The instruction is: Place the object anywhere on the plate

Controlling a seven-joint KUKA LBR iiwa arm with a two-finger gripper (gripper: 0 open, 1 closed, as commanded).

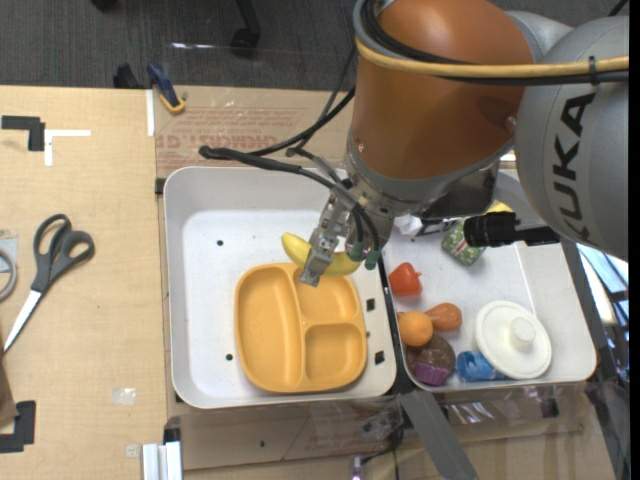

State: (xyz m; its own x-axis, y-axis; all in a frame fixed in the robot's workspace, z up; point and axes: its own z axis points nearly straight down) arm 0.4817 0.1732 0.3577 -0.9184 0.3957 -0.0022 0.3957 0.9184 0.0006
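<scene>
The arm's orange band (pixel 445 78), nearest the lens, is seen bulging over the back of the bench. Below it, the gripper (pixel 322 258) is lowered to the far rim of the yellow divided plate (pixel 298 328), which is taken here as the landmark. The fingers are seen close together, but whether anything is clamped between them cannot be told. A banana (pixel 296 247) is found just beyond the plate's far edge, partly on the floor of the left bin (pixel 200 268), with the gripper touching or directly over it; it is not on the plate.

To the plate's right, in the right bin (pixel 570 308), a red pepper-like piece (pixel 405 280), an orange fruit (pixel 415 327) and a purple item (pixel 433 364) are gathered near the divide, with a blue piece (pixel 475 367) and a white lidded dish (pixel 512 338) farther right. Well to the plate's left, scissors (pixel 45 263) are laid on the bench.
</scene>
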